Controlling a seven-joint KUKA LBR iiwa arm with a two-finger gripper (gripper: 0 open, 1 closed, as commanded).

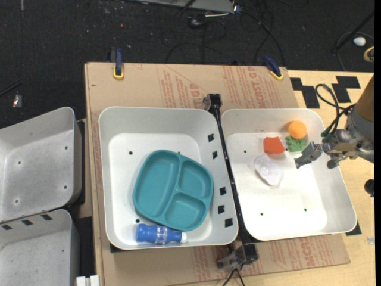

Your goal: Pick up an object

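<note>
So the worktop (pixel 155 82) is a brown cardboard-covered board with two shallow white bins sitting side by side on it. The left bin (pixel 119 130) is well off to the left of the claw, and it holds one teal divided plate (pixel 172 189) with three compartments, plus one blue-and-white bottle (pixel 159 235) lying on its side just below the plate, against the near wall. The right bin (pixel 309 219) is the one the claw (pixel 309 155) is over, coming in across its right rim on the grey arm (pixel 360 130). I can't tell whether the claw is apart or together, it's just a dark grey lump from up here, and nothing shows between its tips.

Four small things in the right bin, all in the far half: one orange ball (pixel 297 128) just up and left of the claw, one green thing (pixel 294 143) right under the ball and just beside the claw's left, one red block (pixel 274 145) a little further left, and one clear, pale plastic-looking piece (pixel 269 170) down and left of the claw, hard to read against the white floor. The ball and the green thing look like they're touching. None of them is lifted, they all lie on the bin floor
</note>
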